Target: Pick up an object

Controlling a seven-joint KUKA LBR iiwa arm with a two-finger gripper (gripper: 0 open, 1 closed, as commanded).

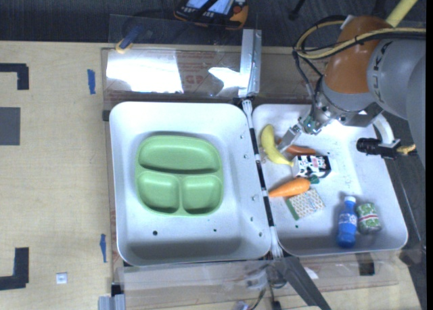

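Note:
My gripper (295, 135) hangs low over the upper left part of the right bin (389, 187), coming down from the grey and orange arm at the right. Its tip sits just right of a yellow banana (271, 146) and right above a small orange piece (302, 149). Below these lie a black-and-white patterned item (312, 164), a carrot (289, 187) and a flat speckled green packet (304, 204). A blue bottle (347, 221) and a green can (369, 216) rest near the bin's front right corner. Nothing appears lifted.
The left bin (128, 133) holds a green divided plate (180, 172). A ridge between the bins runs right beside the banana and the carrot's tip. A clear sheet and a metal bracket (250, 61) stand behind the bins.

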